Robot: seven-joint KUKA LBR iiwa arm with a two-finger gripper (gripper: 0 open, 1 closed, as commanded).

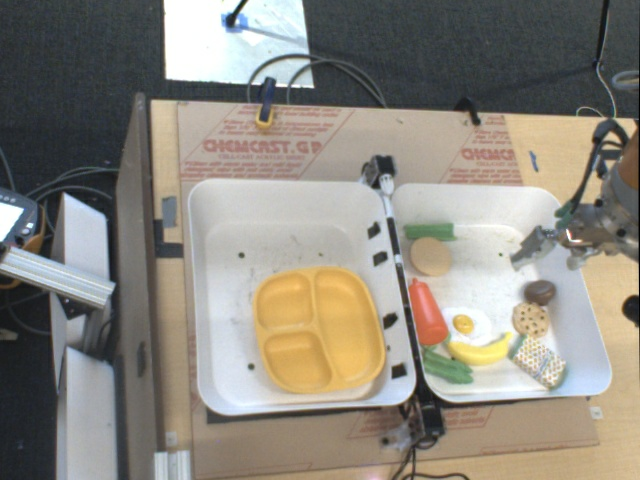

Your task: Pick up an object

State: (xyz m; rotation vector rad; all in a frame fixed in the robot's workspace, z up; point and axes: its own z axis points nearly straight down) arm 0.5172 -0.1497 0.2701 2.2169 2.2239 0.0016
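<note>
Toy food waits while the gripper hangs bare

Toy food (480, 318) lies scattered in the right bin (585, 298), mostly toward its 6 o'clock end. Whether the gripper (535, 245) has its fingers apart or together I cannot tell (too small, too blurred); nothing shows between them. It hovers at the bin's 3 o'clock rim, likely poised to descend. Nearest, at its 6 o'clock, sit a brown piece (541, 292) and a cookie (530, 319). The banana (482, 350) touches the egg (466, 323). A yellow tray (320, 328) fills the left bin (215, 268).
</note>
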